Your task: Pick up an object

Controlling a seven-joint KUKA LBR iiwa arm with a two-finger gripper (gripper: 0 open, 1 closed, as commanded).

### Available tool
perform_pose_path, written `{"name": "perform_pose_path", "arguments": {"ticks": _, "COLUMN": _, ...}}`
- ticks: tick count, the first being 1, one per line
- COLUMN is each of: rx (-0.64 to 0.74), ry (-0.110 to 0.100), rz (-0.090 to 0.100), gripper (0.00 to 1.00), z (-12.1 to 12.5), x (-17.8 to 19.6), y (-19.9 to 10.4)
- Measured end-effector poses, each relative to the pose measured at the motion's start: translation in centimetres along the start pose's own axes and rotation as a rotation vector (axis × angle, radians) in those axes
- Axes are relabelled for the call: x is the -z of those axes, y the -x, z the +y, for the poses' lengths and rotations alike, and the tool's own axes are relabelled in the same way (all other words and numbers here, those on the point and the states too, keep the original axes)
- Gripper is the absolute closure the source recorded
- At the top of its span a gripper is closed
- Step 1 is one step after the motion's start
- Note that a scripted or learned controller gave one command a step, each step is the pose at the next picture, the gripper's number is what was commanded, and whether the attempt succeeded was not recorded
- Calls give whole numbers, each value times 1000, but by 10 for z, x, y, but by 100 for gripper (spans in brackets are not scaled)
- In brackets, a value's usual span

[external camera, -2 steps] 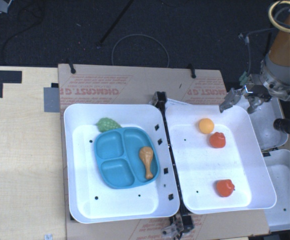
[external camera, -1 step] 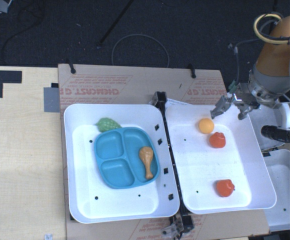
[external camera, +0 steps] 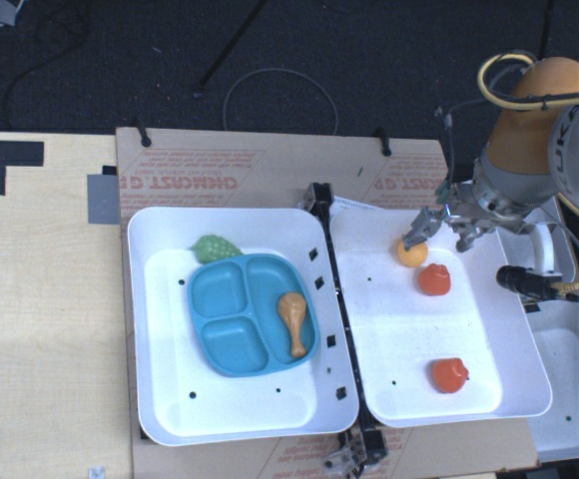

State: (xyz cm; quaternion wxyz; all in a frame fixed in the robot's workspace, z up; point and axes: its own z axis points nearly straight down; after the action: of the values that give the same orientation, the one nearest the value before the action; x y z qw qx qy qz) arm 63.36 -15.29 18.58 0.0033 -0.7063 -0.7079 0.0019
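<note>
In the camera view we see the grey arm with its orange band entering at the upper right of the frame, and its two-finger gripper point(external camera: 443, 230) hangs over the upper part of the right white bin point(external camera: 514, 392), its fingers spread apart with nothing between them. We judge the task to be at its start: no object is lifted, and the grasp and the raise are both left to do. The nearest candidate is the small round yellow-orange fruit-like toy point(external camera: 411, 252), lying on the bin floor just below the left finger, which looks close to or touching its top; we cannot tell which. Just beside it, toward the lower right, sits a red rounded toy resembling a tomato point(external camera: 433, 280), and a second red toy of similar lumpy shape point(external camera: 449, 374) lies well apart near the bin's lower edge. All three look like smooth moulded plastic with a matte sheen. In the left white bin point(external camera: 160, 407), centre left of the frame, rests a glossy blue plastic divided tray with three compartments point(external camera: 232, 339); a tan plastic drumstick point(external camera: 293, 321) lies along its right compartment, and a green crinkled leafy toy point(external camera: 215, 248) sits against the tray's upper left rim. Both bins are shallow, smooth and rounded at the corners, resting on brown printed cardboard point(external camera: 270, 173) atop the pale wooden table point(external camera: 40, 307).
</note>
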Motion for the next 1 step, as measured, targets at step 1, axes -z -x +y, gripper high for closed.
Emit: {"name": "perform_pose_path", "arguments": {"ticks": 1, "rx": 0, "ry": 0, "rz": 0, "gripper": 0, "z": -2, "x": -46, "y": -6}}
